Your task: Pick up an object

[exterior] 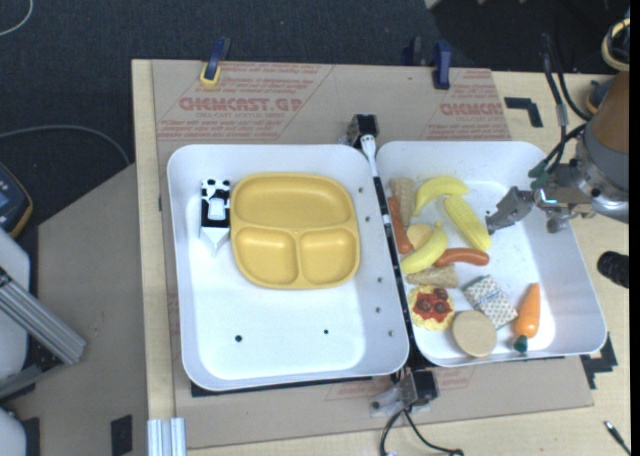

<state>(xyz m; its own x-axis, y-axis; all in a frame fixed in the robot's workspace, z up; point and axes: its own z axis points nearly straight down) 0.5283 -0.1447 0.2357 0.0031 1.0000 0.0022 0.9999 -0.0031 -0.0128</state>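
The right bin [570, 274] holds toy food: yellow bananas [463, 219], a red sausage [460, 257], a pizza slice [432, 306], a round tan biscuit [474, 334], a checkered wrapped piece [488, 296] and an orange carrot [528, 311]. My gripper [526, 220] hangs over the upper right part of this bin, just right of the bananas. Its fingers [503, 213] are spread apart, open, and nothing is between them. The carrot lies below it, well apart.
The left bin [280, 344] bears a yellow divided plate [295, 229] and a small black-and-white toy [214, 206] beside it. The bins' adjoining walls run down the middle [385, 244]. A long thin sausage [398, 224] lies along the right bin's left wall.
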